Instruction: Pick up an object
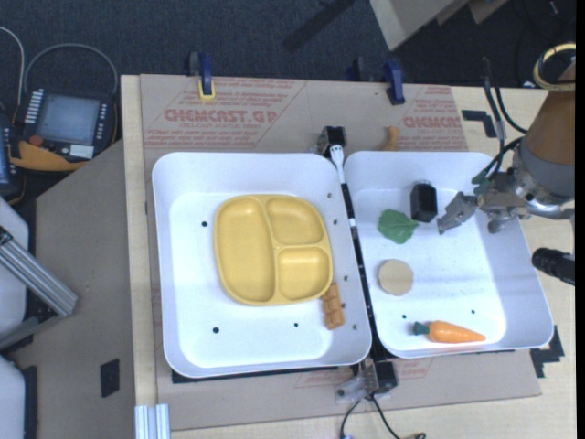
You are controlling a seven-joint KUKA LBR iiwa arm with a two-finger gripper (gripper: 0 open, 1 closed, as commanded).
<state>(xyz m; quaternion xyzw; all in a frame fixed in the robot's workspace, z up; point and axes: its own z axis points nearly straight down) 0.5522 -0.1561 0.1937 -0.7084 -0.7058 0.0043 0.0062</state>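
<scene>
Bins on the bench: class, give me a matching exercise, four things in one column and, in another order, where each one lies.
Things:
1. yellow divided plate
2. carrot
3. green piece
4. tan round piece

Places:
A. front edge of the right bin
B. middle of the left bin
C. right bin, just in front of the green piece
D. right bin, beside the black block

Pairs: 1-B, 2-A, 3-D, 4-C
</scene>
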